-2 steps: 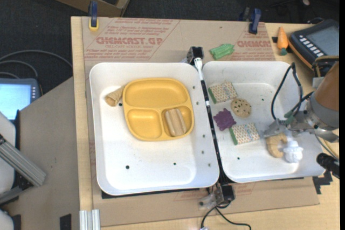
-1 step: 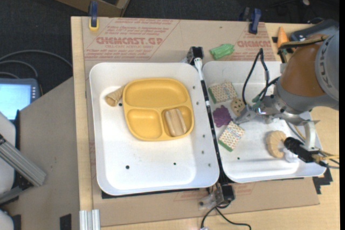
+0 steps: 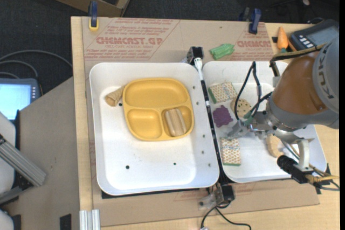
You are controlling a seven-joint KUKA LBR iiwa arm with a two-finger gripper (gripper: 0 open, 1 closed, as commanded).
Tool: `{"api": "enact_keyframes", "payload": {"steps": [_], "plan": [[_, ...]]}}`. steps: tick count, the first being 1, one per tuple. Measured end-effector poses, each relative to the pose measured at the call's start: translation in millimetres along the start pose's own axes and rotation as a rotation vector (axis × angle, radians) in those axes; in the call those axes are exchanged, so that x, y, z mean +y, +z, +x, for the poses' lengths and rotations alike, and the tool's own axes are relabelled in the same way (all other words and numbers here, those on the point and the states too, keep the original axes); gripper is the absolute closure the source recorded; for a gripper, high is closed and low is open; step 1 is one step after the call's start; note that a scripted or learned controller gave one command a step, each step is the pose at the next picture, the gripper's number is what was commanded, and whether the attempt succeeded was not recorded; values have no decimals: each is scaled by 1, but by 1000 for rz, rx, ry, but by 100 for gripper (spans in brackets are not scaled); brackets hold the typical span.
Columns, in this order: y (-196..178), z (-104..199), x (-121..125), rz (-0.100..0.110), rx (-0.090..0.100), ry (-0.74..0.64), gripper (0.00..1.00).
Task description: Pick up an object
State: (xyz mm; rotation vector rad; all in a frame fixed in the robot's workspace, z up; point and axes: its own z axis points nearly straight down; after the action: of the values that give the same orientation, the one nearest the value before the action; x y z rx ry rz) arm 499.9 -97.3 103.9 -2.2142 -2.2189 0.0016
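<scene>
The right bin [image 3: 253, 171] holds a patterned square cracker [image 3: 222, 91], a purple bunch [image 3: 221, 115], a round dotted cookie [image 3: 242, 107] and a second patterned cracker [image 3: 230, 150]. My gripper [image 3: 241, 127] is low in this bin, between the purple bunch, the round cookie and the lower cracker. The grey and orange arm [image 3: 302, 89] covers the bin's right half. A tan piece [image 3: 272, 144] peeks out from under the wrist.
The left bin [image 3: 151, 169] holds a yellow divided plate [image 3: 156, 95] with a bread-like piece [image 3: 173, 121] in its lower right compartment. A tan cone [image 3: 114, 97] lies beside the plate. A green item [image 3: 221, 51] sits on the bench behind the bins. Cables hang near the wrist.
</scene>
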Motion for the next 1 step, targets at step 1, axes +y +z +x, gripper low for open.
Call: {"api": "enact_keyframes", "payload": {"steps": [1], "plan": [[20,-2,35,-9,-6,1,0]]}}
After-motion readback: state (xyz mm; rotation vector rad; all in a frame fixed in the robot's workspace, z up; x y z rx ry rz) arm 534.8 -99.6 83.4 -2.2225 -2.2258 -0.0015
